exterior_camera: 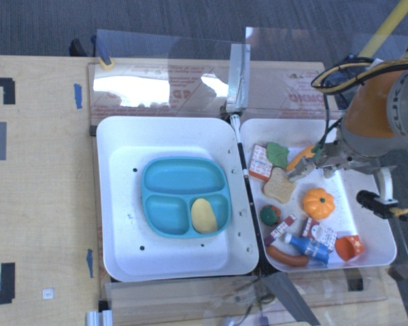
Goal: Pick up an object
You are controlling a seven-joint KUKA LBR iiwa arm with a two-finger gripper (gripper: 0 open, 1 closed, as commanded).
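My gripper (313,170) hangs low over the back of the right bin (377,246), reaching in from the right. It looks open, and only white bin floor shows between its fingers. An orange carrot (300,159) lies against the left fingertip (298,172). A slice of toast (279,186) lies just left of and below it. An orange pumpkin (318,203) sits a little in front of the gripper, apart from it.
The right bin also holds a white and red carton (260,161), a green piece (277,153), a red and green fruit (270,214), a sausage (286,256), a blue bottle (309,247) and an orange cup (348,247). The left bin (115,202) bears a blue divided plate (180,182) with a yellow fruit (203,215).
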